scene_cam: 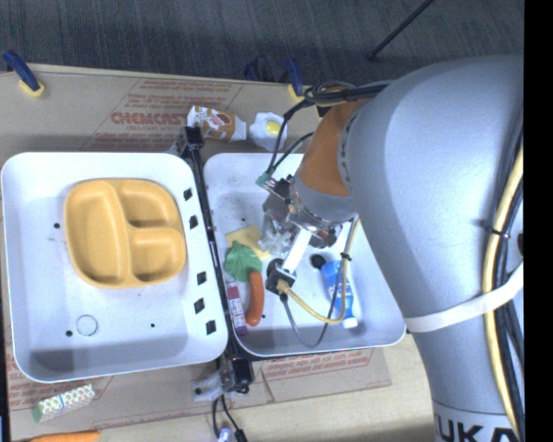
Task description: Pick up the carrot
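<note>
**Operator:** How far along is the pick?

**Observer:** Not done, by my reading. Your long orange plastic carrot with its green leafy top [254, 300] lies flat on the floor of the shallow white plastic bin on the right [373, 337]. It is near that bin's left wall, with the green end pointing up the view. Nothing is lifting it.

**Operator:** And the gripper?

**Observer:** Your gripper [278, 233] hangs low in the same bin, just beside the carrot's leafy end and a little to the right of it. It isn't around the carrot. Whether it is open or closed I cannot tell, because the wrist crowds that spot. You have the whole grasp and lift left to do, and I'd judge the approach needs to shift towards the orange body first.

**Operator:** Anything close enough to get in the way?

**Observer:** A blue and white tube [339, 293] lies to the carrot's right. The yellow divided plastic plate [124, 230] sits well apart in the left white bin [28, 274].

**Operator:** Any writing you can read?

**Observer:** The grey arm's base [475, 428] shows white letters, "UKA", cut off at the frame's bottom edge. The brown cardboard sheet [147, 99] on the worktop carries red print that looks like "CHEMCAST". The smaller lines are too fine to read.
</note>
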